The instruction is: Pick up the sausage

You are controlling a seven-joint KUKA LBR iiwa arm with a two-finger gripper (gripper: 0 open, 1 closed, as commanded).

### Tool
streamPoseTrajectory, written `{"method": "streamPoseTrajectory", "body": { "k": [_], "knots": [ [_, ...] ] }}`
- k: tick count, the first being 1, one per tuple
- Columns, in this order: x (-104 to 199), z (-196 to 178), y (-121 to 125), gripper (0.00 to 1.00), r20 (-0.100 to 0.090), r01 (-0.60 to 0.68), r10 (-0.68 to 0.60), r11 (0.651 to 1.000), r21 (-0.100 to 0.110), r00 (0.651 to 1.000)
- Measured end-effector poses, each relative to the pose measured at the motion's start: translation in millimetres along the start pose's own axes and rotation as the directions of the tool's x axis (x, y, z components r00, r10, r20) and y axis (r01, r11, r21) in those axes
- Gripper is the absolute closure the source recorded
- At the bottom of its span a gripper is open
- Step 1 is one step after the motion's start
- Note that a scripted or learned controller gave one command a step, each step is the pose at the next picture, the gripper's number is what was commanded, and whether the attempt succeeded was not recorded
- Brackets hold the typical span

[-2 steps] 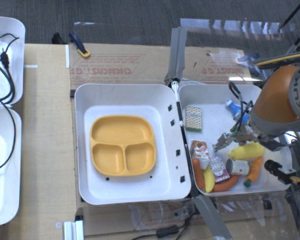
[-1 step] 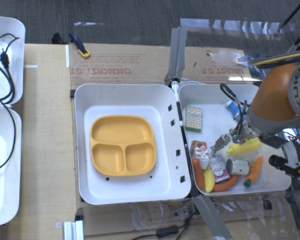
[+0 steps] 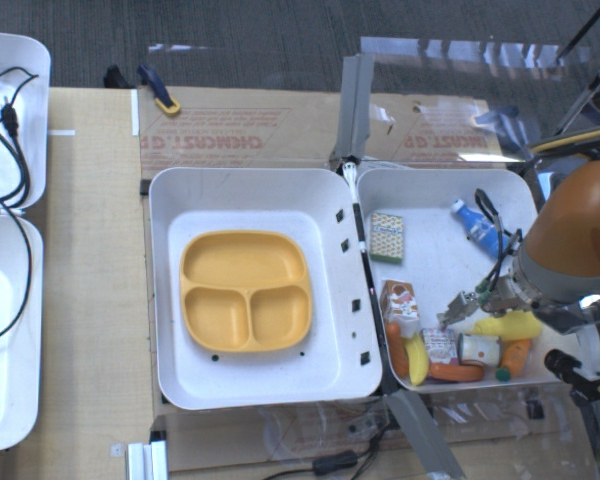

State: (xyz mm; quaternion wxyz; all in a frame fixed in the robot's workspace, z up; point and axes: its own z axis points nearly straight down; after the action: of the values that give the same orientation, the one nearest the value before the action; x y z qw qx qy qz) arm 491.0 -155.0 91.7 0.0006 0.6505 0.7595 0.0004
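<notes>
The sausage (image 3: 455,373), a reddish-brown stick, lies flat along the front wall of the right bin (image 3: 430,183). It rests between a yellow banana (image 3: 416,358) and an orange carrot (image 3: 517,356). My gripper (image 3: 460,308) hangs low over the middle right of that bin, above and slightly behind the sausage, with a small can (image 3: 477,348) and a small packet (image 3: 438,344) between them. Nothing shows between it and the bin floor.
The left bin (image 3: 170,268) holds a yellow divided plate (image 3: 246,290). In the right bin there are also a green-and-white box (image 3: 386,236), a blue bottle (image 3: 474,222), a small carton (image 3: 400,303) and a yellow piece (image 3: 510,325). Bare floor lies in the bin's middle.
</notes>
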Motion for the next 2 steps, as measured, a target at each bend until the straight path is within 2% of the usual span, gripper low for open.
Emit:
{"method": "streamPoseTrajectory", "body": {
  "k": [1, 2],
  "knots": [
    [37.9, 0.1, -3.7, 0.00, 0.000, 0.153, -0.153, 0.988, 0.000, 0.988],
    [40.4, -0.9, 64.4, 0.00, 0.008, 0.214, -0.214, 0.977, 0.000, 0.977]
  ]
}}
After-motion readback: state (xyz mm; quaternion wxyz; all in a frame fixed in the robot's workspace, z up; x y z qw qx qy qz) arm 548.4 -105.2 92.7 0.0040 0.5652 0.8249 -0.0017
